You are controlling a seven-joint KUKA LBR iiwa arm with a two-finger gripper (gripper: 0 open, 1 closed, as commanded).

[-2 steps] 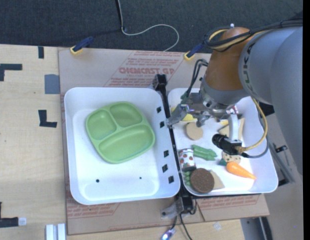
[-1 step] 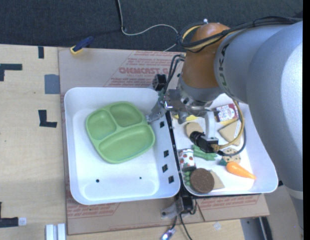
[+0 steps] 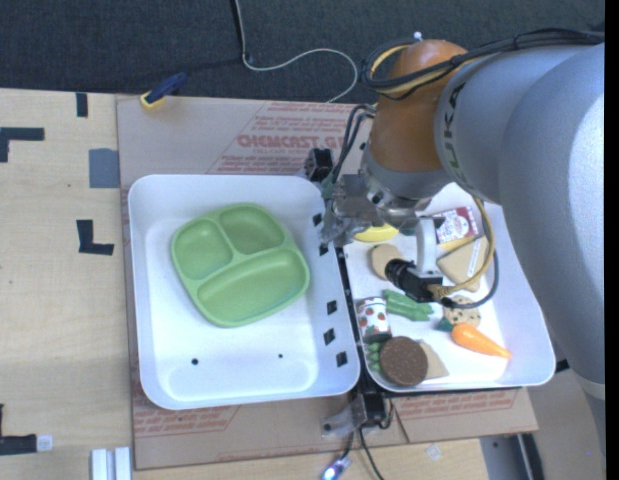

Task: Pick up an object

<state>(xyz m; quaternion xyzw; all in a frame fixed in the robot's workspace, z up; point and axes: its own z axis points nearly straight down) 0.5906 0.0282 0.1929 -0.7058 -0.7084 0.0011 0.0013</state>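
Counting: two bins (image 3: 149, 268) | one green tray (image 3: 239, 263) | gripper (image 3: 374, 218) closure: cannot tell

Yellow item (image 3: 375, 234) half under arm (image 3: 509, 118)

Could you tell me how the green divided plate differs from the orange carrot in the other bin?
The green divided plate is large and flat, with three compartments; the orange carrot is small and tapered. The plate lies alone in the left bin; the carrot sits among other items in the right bin. Both look like plastic toys.
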